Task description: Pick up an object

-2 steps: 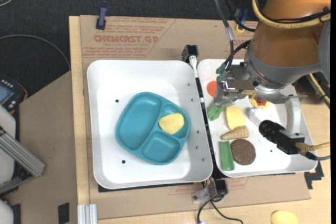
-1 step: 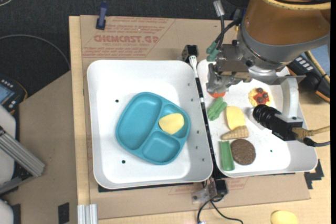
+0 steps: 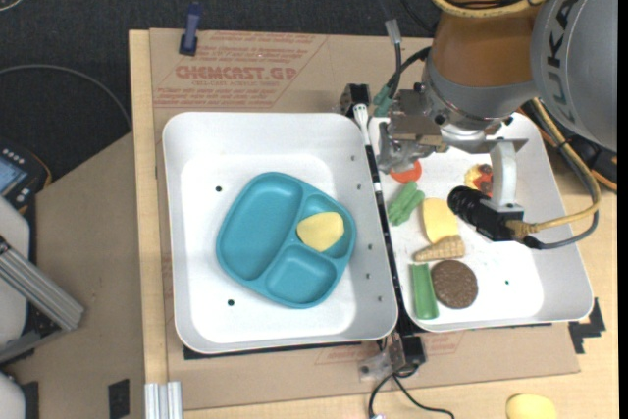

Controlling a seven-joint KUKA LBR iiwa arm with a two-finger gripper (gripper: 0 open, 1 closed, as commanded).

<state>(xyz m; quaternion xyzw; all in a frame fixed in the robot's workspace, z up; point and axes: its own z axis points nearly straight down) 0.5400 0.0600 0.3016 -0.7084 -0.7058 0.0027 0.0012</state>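
Arm: grey with orange band, reaching in from the right, wrist low over the upper left corner of the right bin (image 3: 549, 304).
Gripper (image 3: 400, 155): down among the toy food at the divider between the bins; whether wide or narrow, cannot tell.
Likely target: small red piece (image 3: 406, 173) directly beneath the gripper, partly hidden, touching or just under it; not seen held.
Neighbours in right bin: green pod-shaped piece (image 3: 404, 205) just below the red one; yellow wedge (image 3: 441, 220); tan cone (image 3: 439, 250); brown round cookie (image 3: 455, 284); green stick (image 3: 422, 290) along the left wall.
Left bin (image 3: 196, 309): teal divided plate (image 3: 280, 237) with a pale yellow piece (image 3: 320, 230) in its right compartment.
Handling, judged: red piece probably light, hard plastic, smooth and apt to slip; not fragile.
Where to grip: across its narrower width, pinching at the middle.
Risk: bin wall just beside it may block one side; green pod near enough to be nudged.
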